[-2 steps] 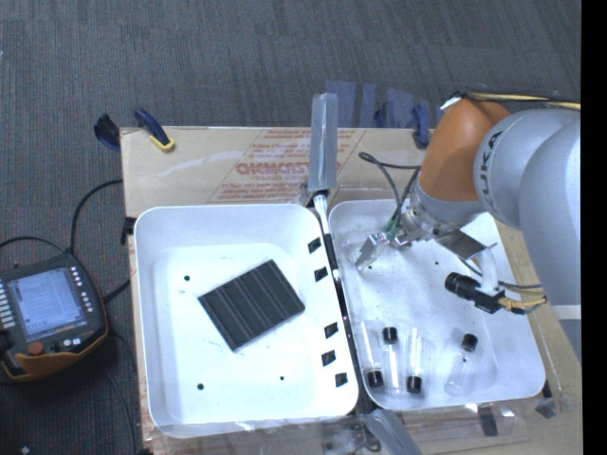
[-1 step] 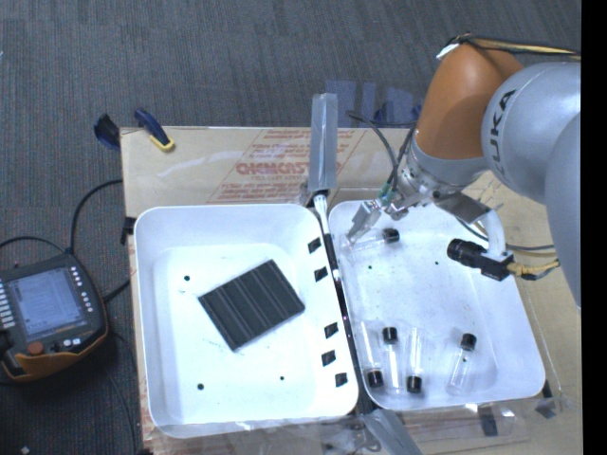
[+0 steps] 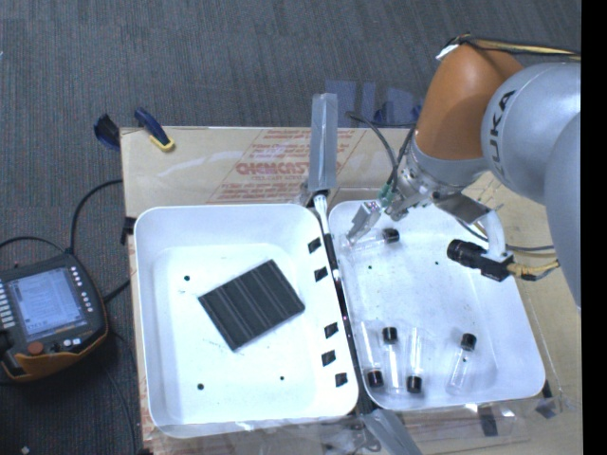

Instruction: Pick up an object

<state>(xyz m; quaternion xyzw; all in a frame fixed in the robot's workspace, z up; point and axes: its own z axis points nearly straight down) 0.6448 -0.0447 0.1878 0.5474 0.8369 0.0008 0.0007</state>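
White letters "UKA" on the grey arm (image 3: pixel 531 131), red print on the cardboard sheet (image 3: pixel 275 164) under the bins, too blurred to read

white bins (image 3: pixel 152 254) smooth glossy plastic; ribbed dark slab (image 3: pixel 251 303) matt; vials (image 3: pixel 414 358) clear (glass or plastic, cannot tell), black caps; board (image 3: pixel 218 164) under bins plain brown cardboard; floor (image 3: pixel 190 45) grey carpet, rough.

Desk (image 3: pixel 237 164): brown board surface with red printed lettering, clamped at its far left corner by a blue and yellow clamp (image 3: pixel 152 129). Directly on it, two shallow white bins side by side: left bin (image 3: pixel 152 245), right bin (image 3: pixel 526 349), their inner rims touching. On the floor (image 3: pixel 190 45), left of the desk, an orange-edged control pendant (image 3: pixel 47 311) with cable.
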